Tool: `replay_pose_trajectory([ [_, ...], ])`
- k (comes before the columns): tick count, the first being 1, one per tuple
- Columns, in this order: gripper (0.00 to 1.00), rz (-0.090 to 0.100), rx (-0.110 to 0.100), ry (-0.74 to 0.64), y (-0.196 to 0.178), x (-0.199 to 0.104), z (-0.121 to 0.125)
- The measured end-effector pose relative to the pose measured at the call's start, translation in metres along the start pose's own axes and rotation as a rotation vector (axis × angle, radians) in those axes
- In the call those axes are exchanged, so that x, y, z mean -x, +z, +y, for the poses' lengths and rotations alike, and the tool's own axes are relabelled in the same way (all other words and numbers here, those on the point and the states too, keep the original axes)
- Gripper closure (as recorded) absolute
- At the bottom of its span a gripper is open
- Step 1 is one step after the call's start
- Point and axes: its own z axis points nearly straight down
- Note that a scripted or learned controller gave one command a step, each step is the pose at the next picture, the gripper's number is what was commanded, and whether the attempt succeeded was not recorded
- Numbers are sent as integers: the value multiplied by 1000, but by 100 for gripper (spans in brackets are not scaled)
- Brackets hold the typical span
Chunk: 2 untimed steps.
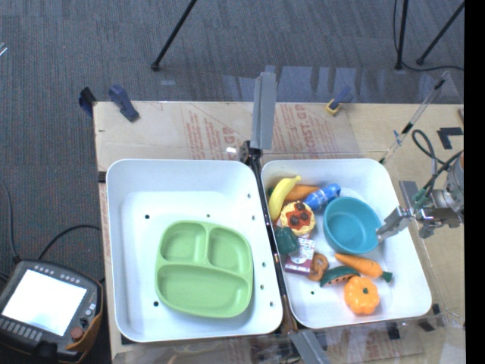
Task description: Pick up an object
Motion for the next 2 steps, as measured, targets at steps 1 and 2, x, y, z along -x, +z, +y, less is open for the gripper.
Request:
replay_pose_trajectory([
  [1, 0, 2, -9, 18, 129, -51, 30],
  [2, 0, -6, 17, 132, 173, -94, 21],
])
